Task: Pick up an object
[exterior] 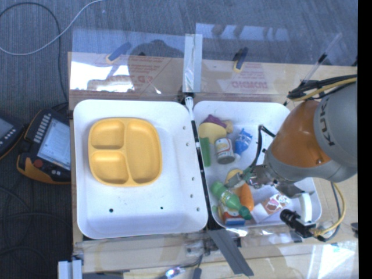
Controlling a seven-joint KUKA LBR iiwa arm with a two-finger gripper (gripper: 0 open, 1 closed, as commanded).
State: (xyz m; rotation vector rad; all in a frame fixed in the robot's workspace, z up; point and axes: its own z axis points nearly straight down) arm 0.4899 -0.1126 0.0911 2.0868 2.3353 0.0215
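End effector hovering low over the clutter in the right bin, closing in on the orange carrot, presumably for a top-down grasp (finger state impossible to tell). Carrot lying among green pieces, long axis running roughly near-to-far across the bin. Yellow divided plate sitting in the left bin.

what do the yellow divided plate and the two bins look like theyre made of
The yellow divided plate looks like moulded plastic: one even colour, rounded compartment ridges, a soft dull sheen. The left bin and right bin seem to be thin white plastic too, smooth with rounded corners and a faint gloss, though coated metal cannot be ruled out.
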